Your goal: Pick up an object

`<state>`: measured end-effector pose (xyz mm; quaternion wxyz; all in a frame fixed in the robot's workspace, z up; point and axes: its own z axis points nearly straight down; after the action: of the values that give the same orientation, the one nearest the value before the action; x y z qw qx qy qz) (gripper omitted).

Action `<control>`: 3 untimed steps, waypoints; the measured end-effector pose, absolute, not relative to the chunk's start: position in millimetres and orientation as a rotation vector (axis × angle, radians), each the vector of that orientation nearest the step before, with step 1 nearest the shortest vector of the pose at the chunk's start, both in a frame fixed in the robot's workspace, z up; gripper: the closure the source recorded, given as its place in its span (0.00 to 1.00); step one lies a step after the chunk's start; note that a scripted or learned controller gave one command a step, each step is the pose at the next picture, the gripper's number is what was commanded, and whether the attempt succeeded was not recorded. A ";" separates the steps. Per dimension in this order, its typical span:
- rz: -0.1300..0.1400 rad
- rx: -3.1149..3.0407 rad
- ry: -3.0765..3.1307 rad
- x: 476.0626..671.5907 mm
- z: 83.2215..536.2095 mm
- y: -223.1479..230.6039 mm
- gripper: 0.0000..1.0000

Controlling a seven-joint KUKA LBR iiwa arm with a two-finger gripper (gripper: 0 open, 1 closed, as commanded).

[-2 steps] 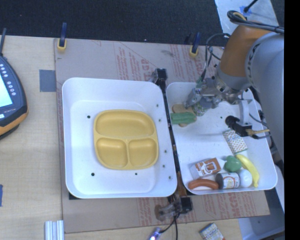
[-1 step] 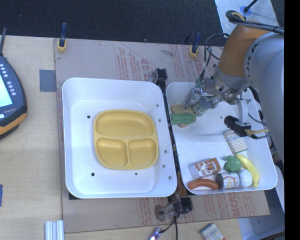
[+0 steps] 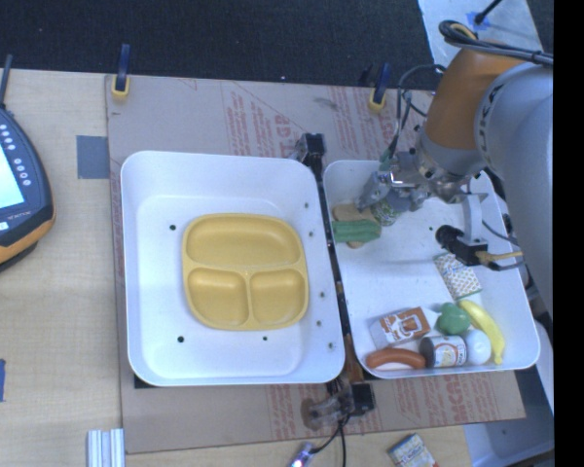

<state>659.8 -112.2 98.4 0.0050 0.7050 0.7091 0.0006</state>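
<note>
My gripper hangs low over the far left corner of the right bin. Just below and left of it lies a green block, with a small tan piece beside it against the bin's left wall. The gripper's tip overlaps the green block's upper right edge, so I cannot see whether they touch. Nothing is visibly lifted.
At the right bin's near end lie a checkered packet, a banana, a green pepper, a small carton, a sausage and a bottle. The left bin holds a yellow divided plate.
</note>
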 end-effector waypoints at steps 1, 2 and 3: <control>0.001 2.209 2.221 659.7 98.4 -107.1 0.00; 0.000 2.207 2.223 660.2 109.8 -108.2 1.00; -0.001 2.219 2.224 636.6 205.9 -119.1 1.00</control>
<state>636.6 -119.1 205.9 -0.0002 0.7064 0.7078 -0.0005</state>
